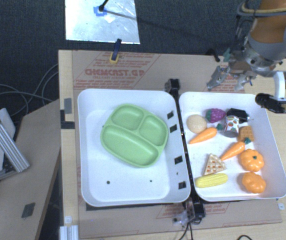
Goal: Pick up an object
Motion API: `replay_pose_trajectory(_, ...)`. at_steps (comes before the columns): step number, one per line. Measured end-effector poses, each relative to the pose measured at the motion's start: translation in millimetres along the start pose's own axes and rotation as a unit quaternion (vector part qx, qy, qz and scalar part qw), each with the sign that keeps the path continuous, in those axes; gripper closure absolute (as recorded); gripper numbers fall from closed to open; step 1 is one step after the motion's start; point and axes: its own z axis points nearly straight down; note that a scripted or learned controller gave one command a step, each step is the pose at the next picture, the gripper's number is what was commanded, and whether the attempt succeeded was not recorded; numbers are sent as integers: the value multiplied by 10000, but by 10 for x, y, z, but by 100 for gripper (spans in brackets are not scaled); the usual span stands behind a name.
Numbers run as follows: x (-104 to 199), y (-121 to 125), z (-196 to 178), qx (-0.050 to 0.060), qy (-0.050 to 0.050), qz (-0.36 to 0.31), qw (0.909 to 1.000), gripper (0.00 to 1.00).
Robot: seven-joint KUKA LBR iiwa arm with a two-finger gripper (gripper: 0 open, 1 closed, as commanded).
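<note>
Our pincer [226, 80] hung above the far rim of the right bin [278, 149], its fingers spread and nothing between them. We saw the toy food lying nearer the camera from it: a purple grape cluster [215, 115] and a pale egg [196, 122] closest, and just past them a small carrot [203, 135] whose long axis ran slantwise across the bin. We judged the grapes the shortest reach, nearly straight below and slightly inward.
</note>
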Motion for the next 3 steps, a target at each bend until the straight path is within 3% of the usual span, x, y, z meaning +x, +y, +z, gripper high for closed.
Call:
replay_pose_trajectory(1,4,15,-82,-61,-2,-9,10000,0)
replay_pose_trajectory(3,43,-63,875,-59,-5,3,10000,0)
